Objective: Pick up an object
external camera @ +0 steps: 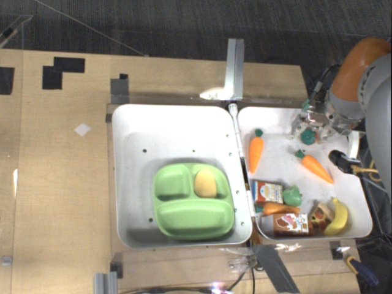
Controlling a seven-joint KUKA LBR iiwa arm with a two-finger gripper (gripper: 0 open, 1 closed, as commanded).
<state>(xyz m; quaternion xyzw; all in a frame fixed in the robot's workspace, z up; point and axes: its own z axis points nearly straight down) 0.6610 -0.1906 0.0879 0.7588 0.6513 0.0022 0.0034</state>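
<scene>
Bins sit side by side on my bench, seen from the fixed camera above. On my monitor the arm (361, 81) — grey, with its orange band — reaches in from the right over the far end of the right bin (278, 116). Its gripper (309, 127) hangs low there, just above a small teal object (307, 136); whether it is clenched on that piece or released I cannot tell.

Below it in the same bin lie two carrots: one (255, 152) along the left wall, the other (317, 167) angled toward the right side. At the near end I see a small carton (267, 192), a green piece (293, 196) just beside it, a brown carton (290, 223) and a banana (338, 218) in the near right corner — all crowded close together.

The left bin (141, 127) holds a green divided tray (193, 213) with a yellow, lemon-like fruit (206, 182) resting in its far right compartment.
</scene>
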